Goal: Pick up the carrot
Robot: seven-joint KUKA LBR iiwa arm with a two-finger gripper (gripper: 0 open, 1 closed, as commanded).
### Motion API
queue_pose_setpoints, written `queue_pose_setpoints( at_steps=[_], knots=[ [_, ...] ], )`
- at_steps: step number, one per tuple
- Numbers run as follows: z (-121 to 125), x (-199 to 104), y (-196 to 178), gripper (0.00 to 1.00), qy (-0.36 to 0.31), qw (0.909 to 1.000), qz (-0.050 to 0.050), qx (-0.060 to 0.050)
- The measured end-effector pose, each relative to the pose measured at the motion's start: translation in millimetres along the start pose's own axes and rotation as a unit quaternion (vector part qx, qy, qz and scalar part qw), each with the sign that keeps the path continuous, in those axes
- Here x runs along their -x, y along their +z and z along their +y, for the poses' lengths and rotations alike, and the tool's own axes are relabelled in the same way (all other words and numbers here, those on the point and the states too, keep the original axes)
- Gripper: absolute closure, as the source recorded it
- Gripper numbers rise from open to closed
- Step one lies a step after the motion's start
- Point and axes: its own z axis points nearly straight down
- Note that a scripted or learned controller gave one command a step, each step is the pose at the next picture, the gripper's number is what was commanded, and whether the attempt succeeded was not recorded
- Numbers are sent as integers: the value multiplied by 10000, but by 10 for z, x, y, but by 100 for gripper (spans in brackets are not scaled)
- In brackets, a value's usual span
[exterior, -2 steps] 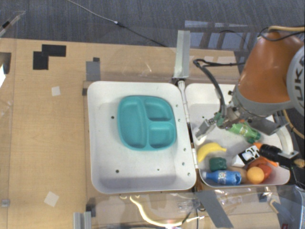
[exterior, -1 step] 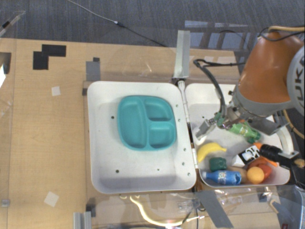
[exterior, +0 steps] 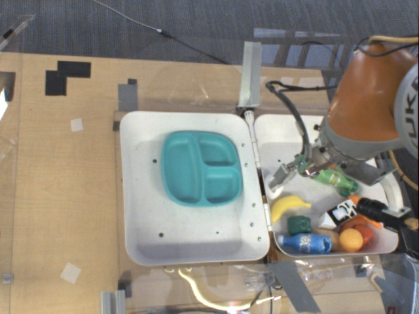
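Hovering over the right bin [exterior: 281,133], the end effector [exterior: 308,167] sits above the carrot [exterior: 366,222]; whether it is open or closed cannot be told.

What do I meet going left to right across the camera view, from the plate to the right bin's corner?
Teal divided plate in the left bin → yellow banana → dark green item → green bottle → orange ball. The blue bottle and the carrot overlap others, so I left them out.

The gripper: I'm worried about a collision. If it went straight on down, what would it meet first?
Probably the right bin's white floor, just above the banana. The gripper hangs there, but depth is unclear.
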Motion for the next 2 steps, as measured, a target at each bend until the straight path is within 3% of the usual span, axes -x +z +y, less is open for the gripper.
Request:
queue_pose_setpoints(
  at_steps=[2],
  knots=[
    [0,0,0,0,0,10000,0,0]
  ],
)
